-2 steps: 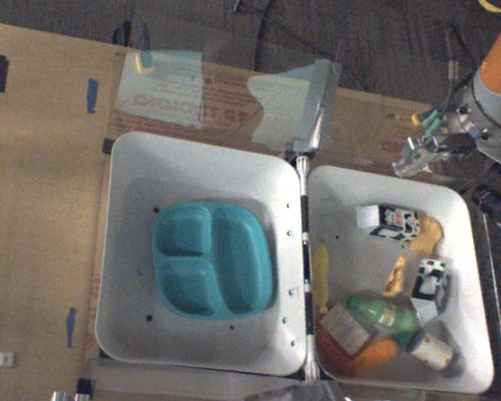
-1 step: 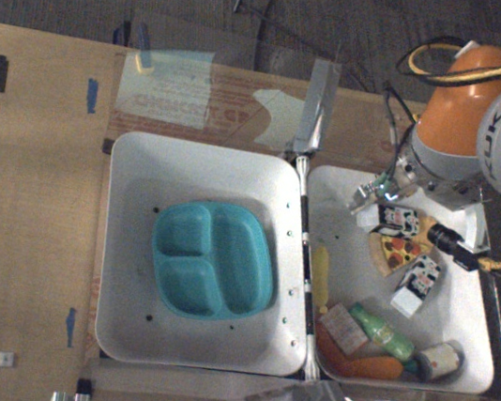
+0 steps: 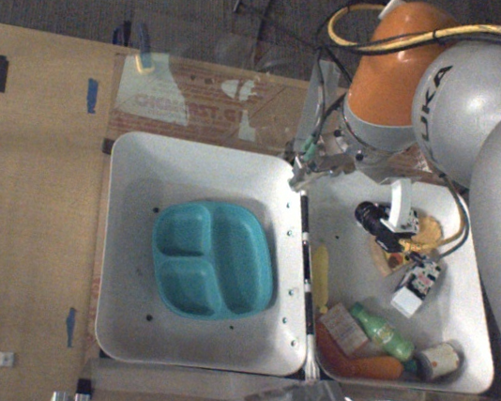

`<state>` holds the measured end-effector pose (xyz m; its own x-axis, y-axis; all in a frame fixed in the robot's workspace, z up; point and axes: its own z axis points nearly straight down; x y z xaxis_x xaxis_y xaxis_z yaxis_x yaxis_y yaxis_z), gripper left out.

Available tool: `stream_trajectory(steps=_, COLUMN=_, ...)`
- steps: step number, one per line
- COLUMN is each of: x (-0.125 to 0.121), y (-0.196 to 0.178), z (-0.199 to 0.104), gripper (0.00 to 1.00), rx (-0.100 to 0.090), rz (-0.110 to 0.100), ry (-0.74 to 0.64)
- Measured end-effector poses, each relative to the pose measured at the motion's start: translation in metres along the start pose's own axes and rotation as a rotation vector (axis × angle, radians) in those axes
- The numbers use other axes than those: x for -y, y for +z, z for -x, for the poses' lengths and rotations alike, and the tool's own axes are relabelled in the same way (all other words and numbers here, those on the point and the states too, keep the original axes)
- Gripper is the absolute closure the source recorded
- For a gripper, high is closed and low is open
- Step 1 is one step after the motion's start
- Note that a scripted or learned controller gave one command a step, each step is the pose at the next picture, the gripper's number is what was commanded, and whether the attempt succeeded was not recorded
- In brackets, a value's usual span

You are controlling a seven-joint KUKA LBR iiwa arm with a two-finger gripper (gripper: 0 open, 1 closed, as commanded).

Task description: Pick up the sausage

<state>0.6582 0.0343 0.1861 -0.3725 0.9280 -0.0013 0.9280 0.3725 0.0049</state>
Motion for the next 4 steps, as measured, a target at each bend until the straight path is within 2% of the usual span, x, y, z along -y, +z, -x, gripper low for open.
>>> stream_trajectory(steps=1, x=-0.042, y=0.065, z=-0.083, gripper=1.00, rx=-0.002, rz=-0.002, ry=-0.073)
stream_trajectory(steps=2, x=-0.074, y=0.091, z=-0.163, gripper=1.00, rx=0.000, rz=0.003, ry=-0.360)
stream_trajectory(steps=3, x=-0.034, y=0.049, z=-0.160, gripper=1.00, rx=-0.003, rz=-0.002, ry=-0.632)
stream_trajectory(steps=4, x=-0.049, y=0.093, z=-0.186, gripper=1.00, rx=0.002, rz=0.008, ry=-0.297)
